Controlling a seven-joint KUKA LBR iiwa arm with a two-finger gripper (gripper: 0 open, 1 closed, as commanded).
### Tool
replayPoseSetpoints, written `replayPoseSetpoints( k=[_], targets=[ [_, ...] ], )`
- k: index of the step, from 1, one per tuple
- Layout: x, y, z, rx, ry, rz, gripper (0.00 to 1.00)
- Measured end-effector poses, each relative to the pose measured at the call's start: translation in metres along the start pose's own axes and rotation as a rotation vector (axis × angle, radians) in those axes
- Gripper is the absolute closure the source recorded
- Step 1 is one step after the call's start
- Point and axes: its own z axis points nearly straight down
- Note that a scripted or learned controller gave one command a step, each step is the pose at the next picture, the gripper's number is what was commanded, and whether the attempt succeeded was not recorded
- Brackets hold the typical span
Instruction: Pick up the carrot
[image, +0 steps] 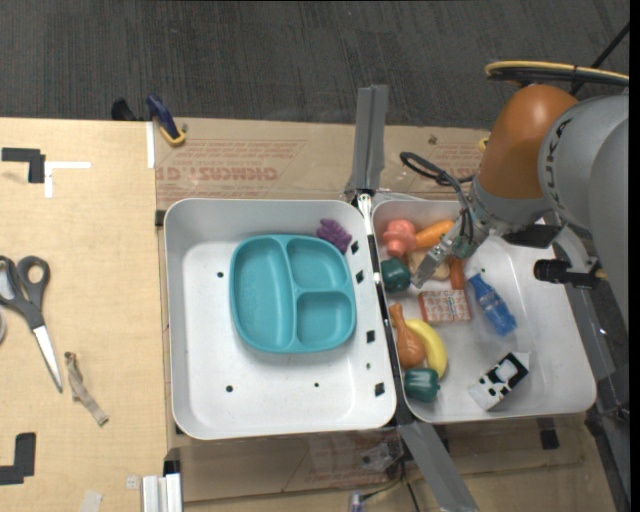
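Two shallow white bins sit side by side at centre frame. The left bin (190, 330) holds a teal divided plate (293, 293) with three compartments, lying flat near its middle, and a small purple bunch of grapes (336, 234) at its upper right corner, just beside the plate's rim. The right bin (545, 370) holds the carrot (432, 236), orange and lying slantwise in the upper left part of the bin, touching or just beside a pink toy (399, 235) to its left. The gripper (437, 264) hangs at the end of the grey arm (560, 140) reaching in from the upper right; its fingers point down and left, just below the carrot and above a small red-and-white packet (445, 306); whether they are open or closed cannot be told, and nothing is seen between them. Other contents of the right bin: a dark green piece (395, 273) at the left wall; a blue bottle (492, 304) right of the packet; a yellow banana (430, 346) beside an orange-brown item (408, 342); a green pepper (420, 384) at the lower left; a black-and-white block (500, 380) at the lower right. Scissors (30, 305) lie on the bench at far left, well apart from the bins.
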Motion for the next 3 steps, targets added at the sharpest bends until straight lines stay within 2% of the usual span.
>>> replayPoseSetpoints(
  k=[1,2,3],
  targets=[
    [-0.009,0.006,0.001,-0.004,0.001,0.206,0.00],
    [-0.011,0.009,-0.010,-0.013,-0.013,0.202,1.00],
    [-0.032,-0.006,-0.189,-0.010,-0.002,0.235,1.00]
  ],
)
